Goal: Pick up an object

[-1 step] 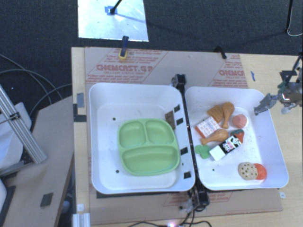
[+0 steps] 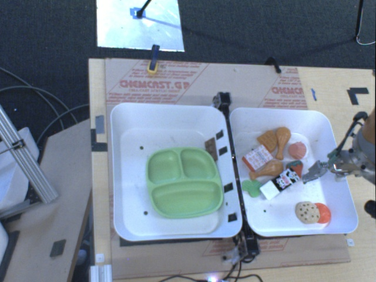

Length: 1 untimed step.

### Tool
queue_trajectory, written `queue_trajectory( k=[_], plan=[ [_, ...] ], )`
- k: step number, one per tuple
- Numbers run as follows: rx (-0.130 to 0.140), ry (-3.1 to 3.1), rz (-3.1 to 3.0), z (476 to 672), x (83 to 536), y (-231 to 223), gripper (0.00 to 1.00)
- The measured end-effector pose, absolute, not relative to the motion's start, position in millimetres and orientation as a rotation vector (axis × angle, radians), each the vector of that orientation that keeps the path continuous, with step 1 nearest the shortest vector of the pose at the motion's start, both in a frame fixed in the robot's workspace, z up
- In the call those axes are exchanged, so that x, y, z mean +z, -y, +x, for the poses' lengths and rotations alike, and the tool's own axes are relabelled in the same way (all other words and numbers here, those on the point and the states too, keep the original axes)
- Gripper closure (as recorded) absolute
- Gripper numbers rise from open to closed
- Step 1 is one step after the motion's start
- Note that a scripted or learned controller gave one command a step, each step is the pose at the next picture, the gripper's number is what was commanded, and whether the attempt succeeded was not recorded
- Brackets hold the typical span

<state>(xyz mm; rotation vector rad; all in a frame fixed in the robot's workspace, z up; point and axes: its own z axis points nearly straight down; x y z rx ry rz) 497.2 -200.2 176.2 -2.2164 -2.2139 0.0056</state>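
Tool over the right bin's toy food

The tool [image 2: 314, 172] hung low at the right bin [image 2: 338, 135], its tip just beside a cow-print milk carton [image 2: 279, 184]; whether it was wide or narrow could not be told. A green divided plate [image 2: 184, 182] lay in the left bin [image 2: 126, 128].

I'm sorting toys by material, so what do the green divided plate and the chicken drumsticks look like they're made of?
Green divided plate: likely molded plastic, matte with a soft sheen and rounded compartment walls. Chicken drumsticks: probably plastic toy food, with a smooth, uniform tan surface; rubber can't be ruled out.
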Motion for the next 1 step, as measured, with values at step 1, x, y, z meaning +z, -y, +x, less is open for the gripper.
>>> queue_trajectory(
  k=[1],
  plan=[
    [-0.015, 2.234, -2.234, 494.3, 105.7, 150.3, 0.00]
  ],
)
